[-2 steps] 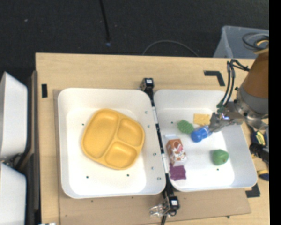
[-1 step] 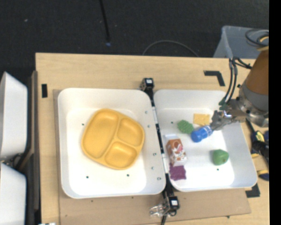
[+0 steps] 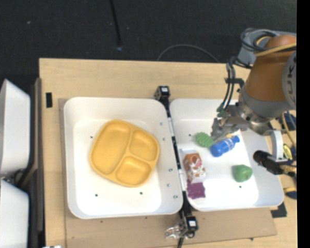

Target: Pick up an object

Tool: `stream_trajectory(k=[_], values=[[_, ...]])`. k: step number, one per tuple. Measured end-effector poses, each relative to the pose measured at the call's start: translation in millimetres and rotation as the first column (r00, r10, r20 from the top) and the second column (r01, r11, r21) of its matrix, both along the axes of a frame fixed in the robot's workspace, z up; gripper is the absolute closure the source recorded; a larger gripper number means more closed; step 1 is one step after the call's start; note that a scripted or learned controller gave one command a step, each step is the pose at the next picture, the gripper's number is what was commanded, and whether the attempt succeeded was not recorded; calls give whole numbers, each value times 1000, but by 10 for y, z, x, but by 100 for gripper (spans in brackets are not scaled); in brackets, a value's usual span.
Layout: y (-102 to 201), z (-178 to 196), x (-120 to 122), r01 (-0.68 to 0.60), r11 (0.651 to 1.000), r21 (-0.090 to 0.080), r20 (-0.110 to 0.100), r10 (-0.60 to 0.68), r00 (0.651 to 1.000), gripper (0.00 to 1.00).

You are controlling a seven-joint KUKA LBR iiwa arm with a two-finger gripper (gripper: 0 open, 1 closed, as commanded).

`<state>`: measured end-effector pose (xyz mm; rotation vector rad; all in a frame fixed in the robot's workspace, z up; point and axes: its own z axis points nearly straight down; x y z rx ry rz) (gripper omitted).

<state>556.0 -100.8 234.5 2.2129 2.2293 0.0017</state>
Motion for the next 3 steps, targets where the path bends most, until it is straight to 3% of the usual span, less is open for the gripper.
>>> stream_trajectory(k=[2,3], values=[[1136,168,314,-2,1000,1,2,2,1000,100],[1587,47,464,1,1000,-1,1,-1,1000,100]])
